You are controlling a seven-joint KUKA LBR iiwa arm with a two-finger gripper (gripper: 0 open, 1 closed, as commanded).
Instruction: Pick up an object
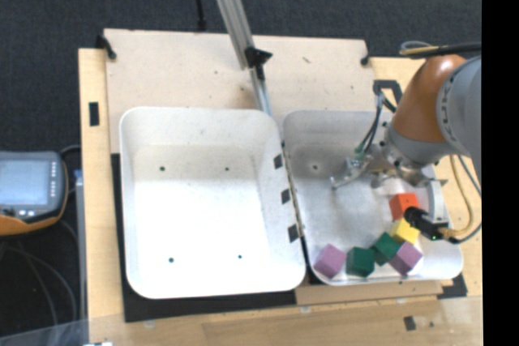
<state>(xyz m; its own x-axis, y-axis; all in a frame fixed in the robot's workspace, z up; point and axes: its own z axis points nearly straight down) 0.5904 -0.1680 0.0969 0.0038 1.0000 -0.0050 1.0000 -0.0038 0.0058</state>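
Several small blocks lie along the near edge of the right bin (324, 134): a purple block (329, 259), a green block (361, 261), a second green block (383, 245) and another purple block (407, 257). A yellow block (405, 231) and an orange block (403, 204) sit just behind them at the right. My gripper (347, 173) hangs low over the middle of the right bin, pointing left, well behind and to the left of the blocks. Nothing shows in it.
The left bin (138, 174) stands beside the right one, their rims touching. A slanted aluminium post (231, 4) rises behind the bins. The arm's orange band (422, 105) and cables overhang the right bin's far right corner. A grey device (28, 186) sits off the bench at left.
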